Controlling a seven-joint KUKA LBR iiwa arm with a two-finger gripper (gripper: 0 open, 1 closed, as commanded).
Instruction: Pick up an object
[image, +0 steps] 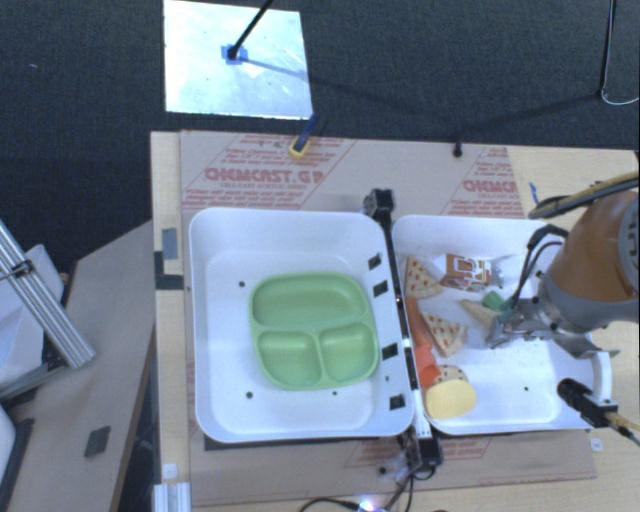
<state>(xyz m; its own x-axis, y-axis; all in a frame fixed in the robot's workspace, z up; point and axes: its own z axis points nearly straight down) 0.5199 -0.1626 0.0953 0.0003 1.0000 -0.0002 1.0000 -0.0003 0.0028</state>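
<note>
I see the fingers (506, 330) low in the right bin (520, 405), but I cannot tell whether they are apart or together; they sit just beside a small green piece (493, 299) and a tan wedge (478, 311). Left of them lie two pizza-slice toys (443, 331), an orange carrot (421, 350) along the bin's left wall, and a yellow round piece (450, 397). A brown-and-white packet (466, 270) lies farther back. The left bin (225, 400) holds a green divided plate (311, 330).
</note>
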